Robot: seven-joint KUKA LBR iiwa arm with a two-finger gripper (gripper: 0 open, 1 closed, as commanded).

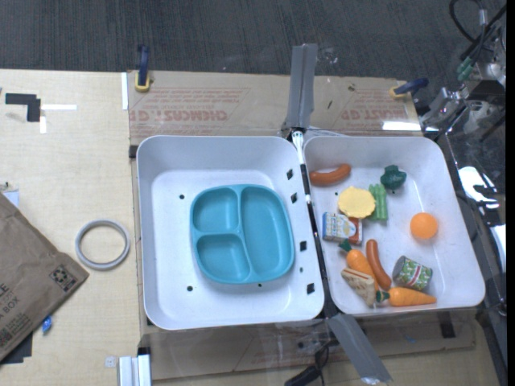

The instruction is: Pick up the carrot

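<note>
The carrot (412,297) is orange with a small green top at its left end. It lies flat along the front wall of the right bin (451,171), pointing right. A green-labelled can (413,273) sits just behind it, and a sandwich wedge (360,284) touches its green end. A shorter orange piece (356,261) lies a little farther left, beside a red sausage (377,264).
The right bin also holds an orange ball (423,226), a yellow disc (356,203), a small carton (339,227), a dark green vegetable (393,178) and a second sausage (330,174). The left bin (161,215) holds a teal divided plate (241,233). A tape ring (102,243) lies on the bench.
</note>
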